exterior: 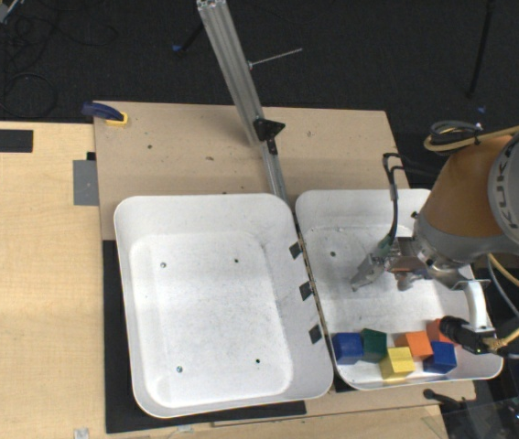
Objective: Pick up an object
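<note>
Several small blocks lie along the near edge of the right bin (351, 218): a blue block (347, 347), a green block (373, 341), a yellow block (397, 363), an orange block (419, 344) and a second blue block (439, 357). A red block (438, 326) peeks out beside the orange one. My gripper (383, 280) hangs over the middle of the right bin, above and behind the blocks. Its fingers are spread open with nothing between them.
The left bin (149, 222) sits alongside, joined to the right one by black clips at the shared rim. A slanted aluminium rail (236, 71) rises behind the bins. The arm's orange band and grey body cover the right bin's far right corner.
</note>
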